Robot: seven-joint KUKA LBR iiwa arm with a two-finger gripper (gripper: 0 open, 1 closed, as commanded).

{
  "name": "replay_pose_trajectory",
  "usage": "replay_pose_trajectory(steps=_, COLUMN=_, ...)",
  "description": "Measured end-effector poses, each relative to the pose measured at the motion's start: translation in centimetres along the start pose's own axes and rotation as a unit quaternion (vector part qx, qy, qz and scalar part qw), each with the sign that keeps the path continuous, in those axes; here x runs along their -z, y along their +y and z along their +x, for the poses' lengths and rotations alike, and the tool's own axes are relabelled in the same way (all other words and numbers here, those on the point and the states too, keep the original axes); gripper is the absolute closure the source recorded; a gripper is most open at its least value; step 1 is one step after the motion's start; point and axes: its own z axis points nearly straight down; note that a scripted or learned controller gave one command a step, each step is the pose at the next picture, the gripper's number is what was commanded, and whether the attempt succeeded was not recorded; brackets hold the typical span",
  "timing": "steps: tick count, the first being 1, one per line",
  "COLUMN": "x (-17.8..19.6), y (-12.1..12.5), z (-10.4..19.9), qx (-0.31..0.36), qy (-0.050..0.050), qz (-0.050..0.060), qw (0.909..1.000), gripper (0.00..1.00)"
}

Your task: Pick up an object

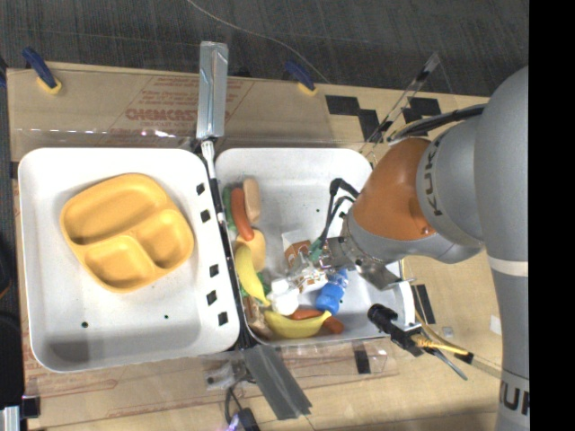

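Presently the gripper (316, 260) is down inside the right bin (296, 164), at the edge of a pile of toy food; whether it is open or closed on anything cannot be told, since the wrist and clutter mask it. Directly at the gripper lies a crumpled printed packet (301, 257), and just near of it a small blue bottle (331, 293). Left of these, along the bin's left wall, a hot dog in a bun (244, 208) lies farthest, then a yellow banana (248, 275), with a second banana (295, 324) across the near wall and a red piece (310, 313) touching it. A white rounded item (283, 300) sits between the bananas. The arm's orange band (397, 196) overhangs the bin's right side. The left bin (54, 330) holds a yellow divided tray (126, 232), well apart from the gripper. Both bins rest on a cardboard-covered bench (135, 106).
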Motion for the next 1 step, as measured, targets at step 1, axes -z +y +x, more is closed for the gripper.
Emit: replay_pose_trajectory(steps=1, x=9.17, y=0.98, z=8.9, qx=0.02, qy=0.0, qz=-0.002, qw=0.9998, gripper=1.0)
